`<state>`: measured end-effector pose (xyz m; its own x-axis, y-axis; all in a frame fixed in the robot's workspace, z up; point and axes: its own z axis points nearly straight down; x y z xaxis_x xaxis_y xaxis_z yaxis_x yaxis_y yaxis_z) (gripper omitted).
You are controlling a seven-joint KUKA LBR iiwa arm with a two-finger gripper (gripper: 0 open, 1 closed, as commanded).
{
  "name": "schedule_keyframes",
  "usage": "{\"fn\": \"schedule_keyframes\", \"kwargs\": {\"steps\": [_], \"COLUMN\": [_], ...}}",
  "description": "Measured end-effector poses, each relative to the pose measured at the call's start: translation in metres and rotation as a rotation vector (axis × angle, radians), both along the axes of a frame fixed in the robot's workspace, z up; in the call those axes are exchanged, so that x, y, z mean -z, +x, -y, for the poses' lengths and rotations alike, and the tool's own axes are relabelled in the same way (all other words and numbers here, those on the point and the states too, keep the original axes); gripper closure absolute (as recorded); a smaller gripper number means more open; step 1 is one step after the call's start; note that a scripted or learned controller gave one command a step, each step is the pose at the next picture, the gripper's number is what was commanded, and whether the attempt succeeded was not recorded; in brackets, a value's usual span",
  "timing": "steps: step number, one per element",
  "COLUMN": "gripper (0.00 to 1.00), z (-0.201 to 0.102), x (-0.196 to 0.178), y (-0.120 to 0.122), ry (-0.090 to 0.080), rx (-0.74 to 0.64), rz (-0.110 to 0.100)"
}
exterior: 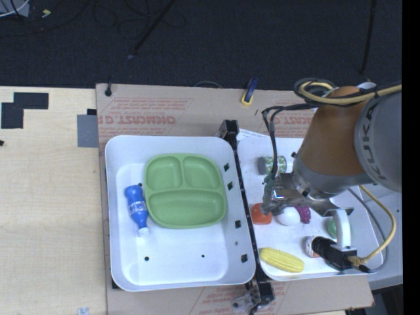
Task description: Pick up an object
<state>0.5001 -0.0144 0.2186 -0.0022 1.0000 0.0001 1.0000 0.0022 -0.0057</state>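
The white egg (287, 216) lies in the right bin (384, 210) between an orange piece (261, 218) and a purple one (304, 213), so the gripper (271, 201) hangs just above them, seemingly to pick; its state cannot be told; the plate (184, 191) sits apart in the left bin (172, 262).

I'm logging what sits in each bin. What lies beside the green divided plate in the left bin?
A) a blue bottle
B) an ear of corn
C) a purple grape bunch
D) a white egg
A: the blue bottle lies along the green divided plate's left edge in the left bin.
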Motion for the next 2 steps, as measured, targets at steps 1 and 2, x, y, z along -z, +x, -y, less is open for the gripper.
{"fn": "schedule_keyframes", "kwargs": {"steps": [1, 2], "gripper": [1.00, 1.00], "z": [0.011, -0.002], "x": [-0.017, -0.006], "y": [-0.007, -0.005], "ry": [0.000, 0.001], "rx": [0.002, 0.002], "rz": [0.003, 0.000]}}
